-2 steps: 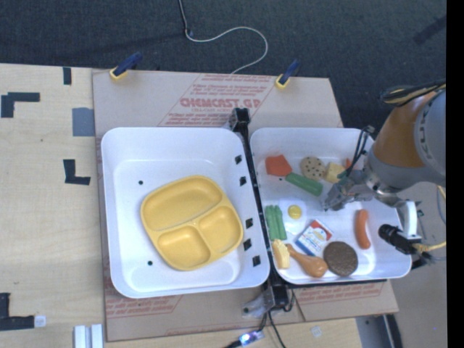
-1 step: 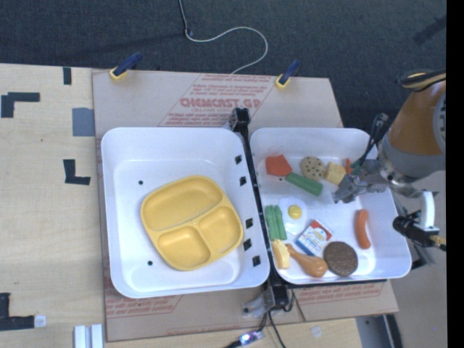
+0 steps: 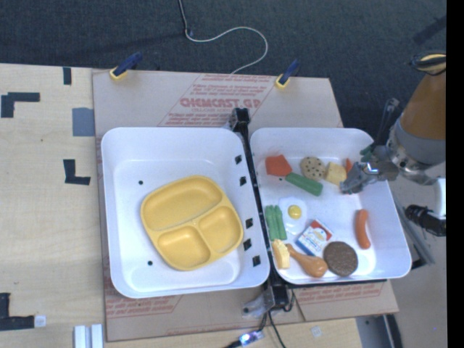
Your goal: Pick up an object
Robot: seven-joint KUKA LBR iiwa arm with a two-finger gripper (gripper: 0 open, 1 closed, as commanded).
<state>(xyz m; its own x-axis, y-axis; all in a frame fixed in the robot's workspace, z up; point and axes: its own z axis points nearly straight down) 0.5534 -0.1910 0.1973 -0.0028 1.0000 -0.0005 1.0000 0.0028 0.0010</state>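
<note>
Right bin (image 3: 384,267), jaws (image 3: 353,182) seemingly just beside cheese cube (image 3: 335,172)

Bench (image 3: 43,216) under cardboard (image 3: 210,100), white bins (image 3: 116,194).

We see the bench evenly and fairly brightly lit from above, with no hard glare; the two white bins (image 3: 116,194) come close to washing out, so their walls read mainly by faint grey shading; the yellow divided plate (image 3: 191,222) throws only a soft, narrow shadow onto the bin floor; the dark carpet (image 3: 87,20) at the top stays dim and grainy; the picture is soft overall, small toy foods lack fine detail, and the gripper (image 3: 360,174) looks slightly smeared.
</note>
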